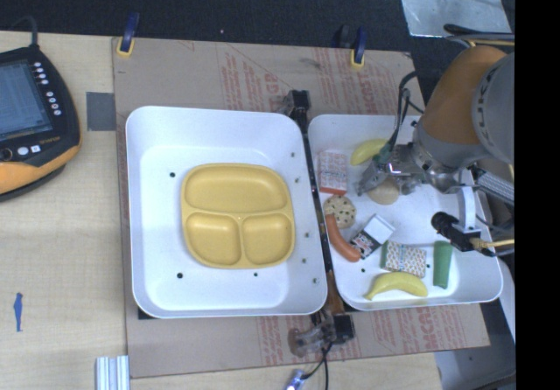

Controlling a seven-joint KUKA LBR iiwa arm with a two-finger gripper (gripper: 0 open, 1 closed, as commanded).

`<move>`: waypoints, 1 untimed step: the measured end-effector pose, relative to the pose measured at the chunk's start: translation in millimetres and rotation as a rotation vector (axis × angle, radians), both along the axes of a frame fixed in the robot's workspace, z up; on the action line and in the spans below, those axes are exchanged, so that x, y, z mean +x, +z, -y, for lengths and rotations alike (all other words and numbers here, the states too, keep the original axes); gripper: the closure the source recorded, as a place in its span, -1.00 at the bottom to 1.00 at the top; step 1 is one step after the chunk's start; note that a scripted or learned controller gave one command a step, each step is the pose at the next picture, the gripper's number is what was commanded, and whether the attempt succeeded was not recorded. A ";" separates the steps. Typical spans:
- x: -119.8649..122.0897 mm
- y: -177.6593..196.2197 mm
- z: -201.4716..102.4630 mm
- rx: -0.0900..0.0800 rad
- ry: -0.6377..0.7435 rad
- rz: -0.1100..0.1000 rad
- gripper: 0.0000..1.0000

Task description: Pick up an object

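My gripper [381,177] hangs low over the upper middle of the right bin [490,292], reaching in from the right. Just beneath it lies a pale round item [384,195], and I cannot tell whether the two touch. A yellow lemon-like piece [367,151] sits right behind the gripper. Further items in this bin are a pink-and-white packet [333,171], a speckled cookie [339,209], an orange sausage-shaped piece [341,240], a small black-and-white box [376,233], a patterned packet [405,259], a banana [396,286] and a green stick [442,264].
The left bin [149,283] holds a yellow divided plate [237,212]. A control pendant [31,121] lies on the bench at the far left. The grey and orange arm [468,113] covers the right bin's upper right corner.
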State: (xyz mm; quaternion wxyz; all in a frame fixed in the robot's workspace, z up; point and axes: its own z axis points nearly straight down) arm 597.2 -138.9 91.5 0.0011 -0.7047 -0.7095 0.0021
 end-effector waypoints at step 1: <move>-0.1 10.5 1.2 0.000 0.001 -0.002 1.00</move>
